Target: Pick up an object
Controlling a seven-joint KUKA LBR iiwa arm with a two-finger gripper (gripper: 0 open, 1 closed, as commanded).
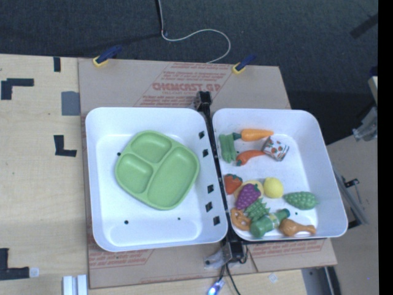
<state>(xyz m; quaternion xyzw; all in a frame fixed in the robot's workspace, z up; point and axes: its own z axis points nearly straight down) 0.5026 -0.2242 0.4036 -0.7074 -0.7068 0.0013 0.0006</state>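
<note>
The right bin point(319, 140) holds several toy foods. An orange carrot point(256, 134) and a green pod point(227, 146) lie at its back, with an orange-red chili point(250, 157) and a small white spotted cup point(276, 149) just in front of them. Further forward are a red fruit point(232, 183), purple grapes point(247, 195), a yellow lemon point(273, 188) and a bumpy green fruit point(300, 200). Along the front wall lie a green leafy piece point(256, 211), another green vegetable point(265, 225) and an orange drumstick point(296, 228).
The left bin point(104, 226) holds a green divided plate point(158, 169). Both bins rest on a cardboard sheet point(184, 82) fixed by a yellow clamp point(107, 54) and a blue clamp point(244, 62). A white cable point(196, 35) loops behind. Grey hardware point(367, 126) stands at the right.
</note>
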